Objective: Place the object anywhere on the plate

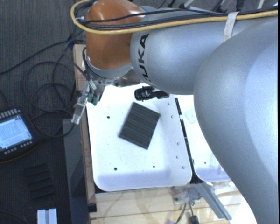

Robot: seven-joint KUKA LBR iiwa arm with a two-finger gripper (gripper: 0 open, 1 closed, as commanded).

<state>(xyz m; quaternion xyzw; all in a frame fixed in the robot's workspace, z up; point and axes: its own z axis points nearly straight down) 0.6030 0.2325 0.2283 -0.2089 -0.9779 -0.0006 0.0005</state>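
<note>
Camera view looks down at a slant on 2 white bins that stand side by side on a wooden bench [91, 192]. The left bin [107, 171] shows almost whole. Of the right bin [206, 168] I see only a part, because the big grey arm [210, 59] comes in from the right and covers the rest.

The dark ribbed plate [140, 125] lies flat on the floor of the left bin, a little toward the far side and nearer to the right wall than to the left one. It is turned so that its corners point to the walls, and it touches no wall. Its ribbed top shows whole. Some small dark dots [115, 168] are spread on the white floor around it.

The orange band [109, 31] of the arm is above the far left corner of the left bin. Below it the gripper [85, 99] hangs at the left rim of this bin, well apart from the plate. Small green parts show on it. Whether the jaws are apart or together, I cannot tell from this angle.

On the dark carpet at the left lies a handheld control unit [9, 133] with a lit screen, and black cables [46, 76] run near it.
</note>
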